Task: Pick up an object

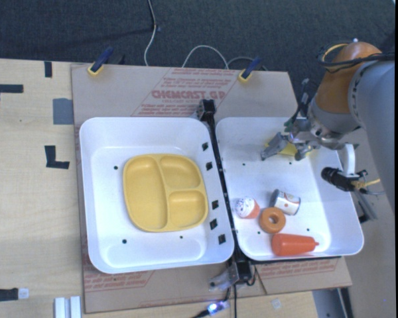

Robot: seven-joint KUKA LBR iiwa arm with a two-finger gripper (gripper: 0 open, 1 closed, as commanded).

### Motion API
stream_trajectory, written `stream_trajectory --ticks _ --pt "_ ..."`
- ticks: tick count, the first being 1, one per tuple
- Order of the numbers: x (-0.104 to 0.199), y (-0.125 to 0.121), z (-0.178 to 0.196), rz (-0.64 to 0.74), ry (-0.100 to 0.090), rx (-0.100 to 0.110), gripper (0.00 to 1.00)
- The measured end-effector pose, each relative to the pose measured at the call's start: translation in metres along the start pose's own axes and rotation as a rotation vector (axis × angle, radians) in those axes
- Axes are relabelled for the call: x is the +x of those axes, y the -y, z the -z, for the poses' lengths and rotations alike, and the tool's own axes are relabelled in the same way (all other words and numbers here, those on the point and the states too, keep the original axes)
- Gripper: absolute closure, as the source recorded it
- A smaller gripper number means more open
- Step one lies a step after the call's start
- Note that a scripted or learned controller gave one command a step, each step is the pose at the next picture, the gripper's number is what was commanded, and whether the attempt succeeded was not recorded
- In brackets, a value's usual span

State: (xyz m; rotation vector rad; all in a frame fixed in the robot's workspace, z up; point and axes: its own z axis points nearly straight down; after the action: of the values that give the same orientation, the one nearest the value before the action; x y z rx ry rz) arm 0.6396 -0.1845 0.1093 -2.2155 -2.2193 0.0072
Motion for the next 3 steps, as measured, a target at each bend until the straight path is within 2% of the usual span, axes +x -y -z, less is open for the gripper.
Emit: stream_trajectory --ticks 1,2,3 --pt "0.001 0.0 -0.026 0.0 0.002 -0.004 0.0" --pt "0.001 -0.001 -0.013 0.001 0.004 -0.008 1.0" --pt "0.005 -0.01 0.036 0.0 0.001 -0.011 1.0"
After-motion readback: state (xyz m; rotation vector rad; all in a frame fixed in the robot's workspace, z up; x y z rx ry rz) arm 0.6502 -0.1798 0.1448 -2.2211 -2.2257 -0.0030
